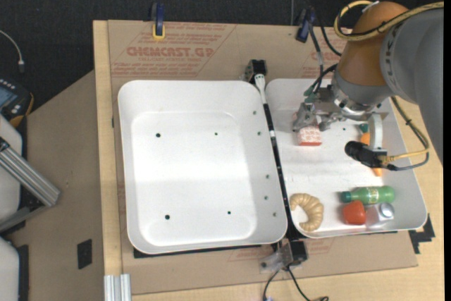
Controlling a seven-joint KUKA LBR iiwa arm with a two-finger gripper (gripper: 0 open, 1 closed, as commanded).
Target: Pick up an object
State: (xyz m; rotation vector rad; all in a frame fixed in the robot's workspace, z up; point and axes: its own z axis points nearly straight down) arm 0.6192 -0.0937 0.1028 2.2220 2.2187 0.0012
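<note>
1. The gripper [310,120] hangs low in the right bin [324,166], and a small pink-and-white block [309,137] lies just below its fingertips in the picture, touching or nearly so. I take this block as the thing to pick, since it is the object closest to the fingers.
2. Whether the fingers are spread or closed I cannot tell; the metal parts blur together at the tip, and no object is plainly seen between them. So I would not count the block as gripped.
3. To do the grasp well, centre the block between the two fingers before closing; at present it looks offset toward the near side of the tips.
4. Descend straight, so that a fingertip does not land on top of the block and push it away.
5. Close across the block's narrower side, then lift vertically and slowly.
6. The other things lie well apart from the fingers, toward the bin's near edge: a croissant [307,211], a red tomato [354,213] and a green bottle [368,194]. They should not interfere.
7. The left bin [190,166] lies far off on the other side of the fingers.
</note>
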